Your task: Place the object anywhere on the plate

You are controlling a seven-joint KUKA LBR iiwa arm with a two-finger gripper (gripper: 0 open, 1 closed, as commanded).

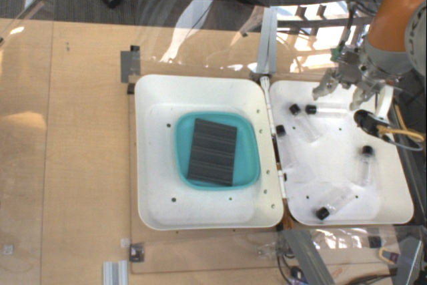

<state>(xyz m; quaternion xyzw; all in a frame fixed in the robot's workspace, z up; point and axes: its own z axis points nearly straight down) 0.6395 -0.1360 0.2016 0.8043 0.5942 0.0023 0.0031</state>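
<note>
Claw (343, 89) fingers spread apart, nothing between them, hovering over right bin (393, 210) far edge. Dark block (213, 152) lies flat on teal plate (185, 167) in left bin (153, 203), well apart from claw.

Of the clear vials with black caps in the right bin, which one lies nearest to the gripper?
The vial at the bin's far left corner, just below-left of the gripper. The other vials lie farther toward the near edge.
</note>
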